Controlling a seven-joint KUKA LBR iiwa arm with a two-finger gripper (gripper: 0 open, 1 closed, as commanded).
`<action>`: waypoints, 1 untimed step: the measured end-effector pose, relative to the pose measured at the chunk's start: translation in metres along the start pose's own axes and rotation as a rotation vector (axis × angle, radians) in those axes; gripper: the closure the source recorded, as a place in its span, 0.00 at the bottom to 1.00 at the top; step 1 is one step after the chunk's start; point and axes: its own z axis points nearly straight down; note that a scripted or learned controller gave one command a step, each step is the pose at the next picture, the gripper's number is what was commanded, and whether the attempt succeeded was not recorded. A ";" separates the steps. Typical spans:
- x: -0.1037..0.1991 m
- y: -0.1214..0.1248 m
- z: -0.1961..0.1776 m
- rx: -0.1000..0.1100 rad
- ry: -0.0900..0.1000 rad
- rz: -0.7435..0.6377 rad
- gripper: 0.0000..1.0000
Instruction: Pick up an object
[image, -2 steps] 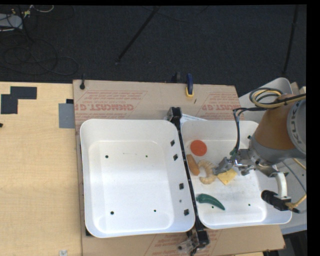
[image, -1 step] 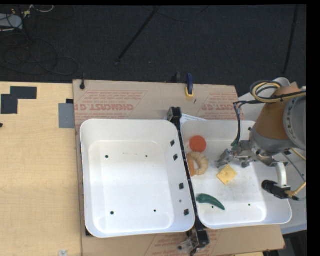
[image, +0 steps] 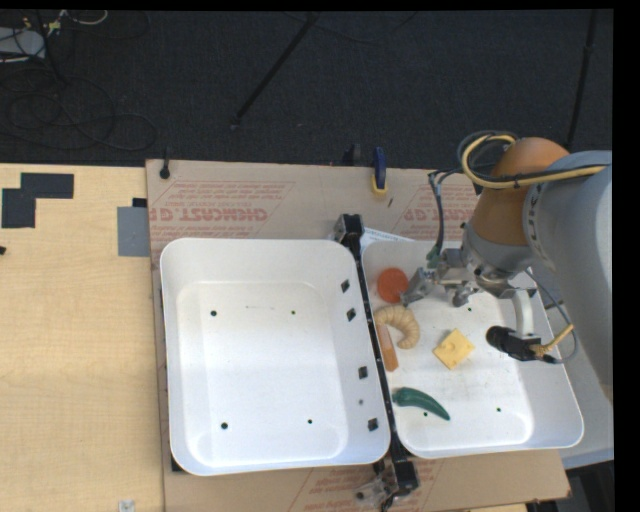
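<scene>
The tool (image: 437, 285) hangs low in the right bin (image: 560, 425), its spread impossible to tell, just right of the orange ball (image: 390, 282); croissant (image: 400, 322), cheese wedge (image: 454, 349) and green pepper (image: 420, 402) lie nearer.

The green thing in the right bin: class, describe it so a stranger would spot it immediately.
Find the right bin. Near its front left corner, beside the divider, lies the green pepper, below the yellow cheese. It is the bin's only green, curved, pointed item.

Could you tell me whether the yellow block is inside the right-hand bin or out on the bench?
Inside: the yellow block lies on the right bin's white floor, within its rim.
</scene>
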 end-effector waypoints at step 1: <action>0.060 0.004 0.001 0.006 0.000 0.000 0.00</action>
